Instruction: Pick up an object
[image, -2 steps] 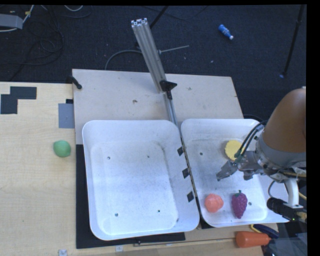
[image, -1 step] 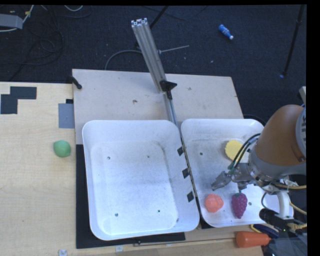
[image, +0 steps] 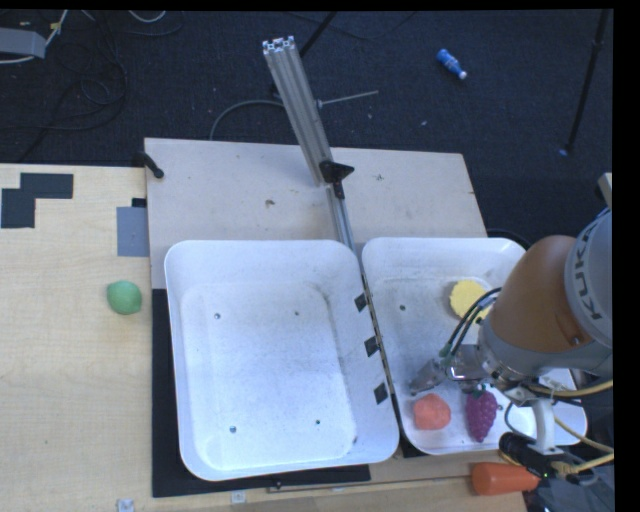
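Starting at the left of the bench, we see a green ball (image: 124, 297) lying on the pale wooden surface, well apart from the bins. Next comes the left bin (image: 190, 262), its white floor bare apart from a few dark specks. An aluminium rail (image: 303, 110) runs at a slant from the top of the view down to the seam between the bins, where small black clips hold the two rims together. In the right bin (image: 420, 255) we find a yellow object (image: 466, 296) toward its far right corner, partly hidden by the arm. Near the bin's front edge lie an orange-red object (image: 432, 412) and, just beside it on the right, a purple grape-like bunch (image: 482, 413). The gripper (image: 432, 376) hangs low over the bin just above the orange-red object; we cannot tell how its jaws stand, and we see nothing between them. An orange tool (image: 502, 478) rests outside the bin's front right corner.
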